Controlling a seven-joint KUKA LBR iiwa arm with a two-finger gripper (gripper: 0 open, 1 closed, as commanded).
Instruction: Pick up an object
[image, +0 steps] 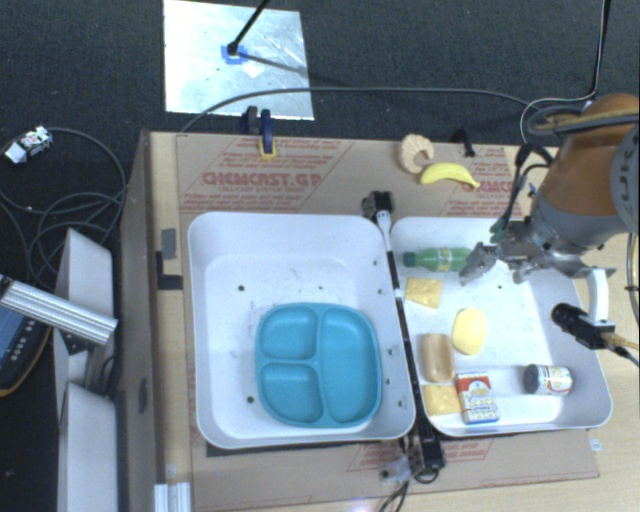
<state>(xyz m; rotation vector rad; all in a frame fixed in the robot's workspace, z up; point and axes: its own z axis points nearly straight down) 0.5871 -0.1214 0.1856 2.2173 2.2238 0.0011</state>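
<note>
The surface (330, 180) carries two white bins side by side. The left bin (230, 250) contains a blue divided plate (318, 362). The right bin (585, 400) contains a green bottle (436, 259), a yellow lemon (470, 330), cheese wedges, a red-and-white box (477, 396) and a small can (548, 379). The hand (495, 262) hangs over the bin's upper part, just right of the bottle, fingers spread and holding nothing.

Even bright overhead light, soft shadows, glare on foil sheet (240, 58), pic slightly soft w/ low res.
</note>
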